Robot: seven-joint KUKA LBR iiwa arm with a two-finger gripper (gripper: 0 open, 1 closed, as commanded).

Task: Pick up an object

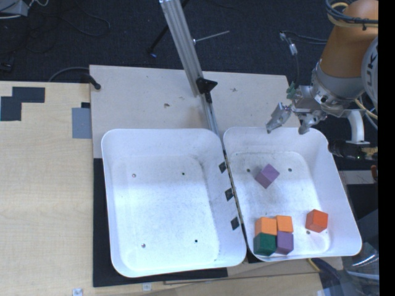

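Above far rim of right bin (333,165), jaws (289,121) hang spread wide, nothing between them, clear of bin floor. Purple cube (267,176) lies tilted alone mid-bin, nearer than jaws. At near edge, cluster touching: two orange cubes (276,225), green cube (265,244), second purple cube (285,242). Red-orange cube (316,220) sits apart to right of cluster. Left bin (117,165) beside, rims touching. Metal rail (185,48) slants across far surface.

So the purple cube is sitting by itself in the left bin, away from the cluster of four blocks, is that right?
Not quite. The lone purple cube sits in the right bin, not the left one, as the camera view shows. It does lie by itself, apart from the cluster of four blocks near that bin's front edge.
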